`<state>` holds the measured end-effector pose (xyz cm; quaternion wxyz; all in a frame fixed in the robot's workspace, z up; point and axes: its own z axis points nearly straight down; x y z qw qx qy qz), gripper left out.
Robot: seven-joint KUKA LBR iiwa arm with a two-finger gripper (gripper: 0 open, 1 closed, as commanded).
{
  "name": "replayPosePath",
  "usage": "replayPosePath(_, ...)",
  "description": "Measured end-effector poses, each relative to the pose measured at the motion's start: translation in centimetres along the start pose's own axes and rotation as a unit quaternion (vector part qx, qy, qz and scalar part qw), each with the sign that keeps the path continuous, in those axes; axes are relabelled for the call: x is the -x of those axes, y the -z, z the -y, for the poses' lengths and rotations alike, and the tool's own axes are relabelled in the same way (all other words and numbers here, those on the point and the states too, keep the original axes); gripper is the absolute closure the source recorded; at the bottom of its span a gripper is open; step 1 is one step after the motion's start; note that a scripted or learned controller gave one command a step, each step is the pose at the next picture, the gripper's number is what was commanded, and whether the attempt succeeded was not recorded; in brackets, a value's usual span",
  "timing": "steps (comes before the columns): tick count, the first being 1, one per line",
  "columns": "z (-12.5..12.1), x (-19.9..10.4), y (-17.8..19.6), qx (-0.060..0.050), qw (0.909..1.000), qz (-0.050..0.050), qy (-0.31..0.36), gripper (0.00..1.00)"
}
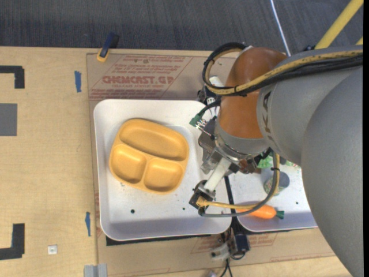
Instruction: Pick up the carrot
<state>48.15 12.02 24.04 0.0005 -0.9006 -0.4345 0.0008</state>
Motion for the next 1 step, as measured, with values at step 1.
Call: replayPosePath(1,1.91,-2.16,-12.85,0.000,0.9987,0.000,0.052,1.00)
